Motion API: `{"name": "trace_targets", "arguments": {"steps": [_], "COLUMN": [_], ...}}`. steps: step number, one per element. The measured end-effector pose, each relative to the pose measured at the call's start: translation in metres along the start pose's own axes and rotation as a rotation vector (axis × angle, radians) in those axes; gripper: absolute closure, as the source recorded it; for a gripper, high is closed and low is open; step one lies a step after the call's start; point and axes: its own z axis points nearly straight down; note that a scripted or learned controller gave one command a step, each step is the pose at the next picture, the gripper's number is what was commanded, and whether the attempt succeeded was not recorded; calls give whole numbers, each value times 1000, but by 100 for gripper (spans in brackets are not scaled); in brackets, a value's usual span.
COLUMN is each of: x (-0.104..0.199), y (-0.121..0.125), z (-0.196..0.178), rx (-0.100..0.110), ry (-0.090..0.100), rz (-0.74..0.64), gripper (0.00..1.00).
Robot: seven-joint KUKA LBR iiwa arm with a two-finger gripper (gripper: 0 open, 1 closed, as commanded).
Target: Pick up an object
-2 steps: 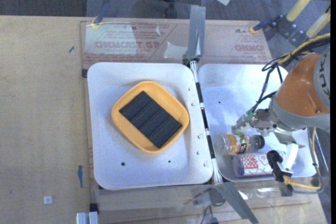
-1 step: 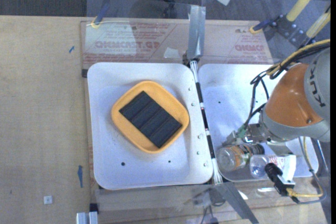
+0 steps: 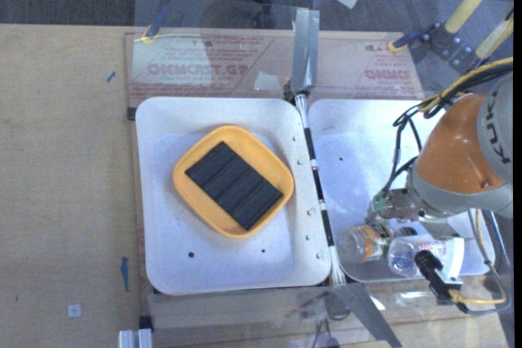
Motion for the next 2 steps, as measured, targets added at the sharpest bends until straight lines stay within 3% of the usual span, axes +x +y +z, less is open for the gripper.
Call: {"name": "trace_targets", "arguments": {"steps": [1, 2], "x": [0, -2], "y": [0, 0], "z": [0, -9], "rx": [1, -1], "ry": [0, -1], "rz": [0, 3], "gripper": [0, 100]}}
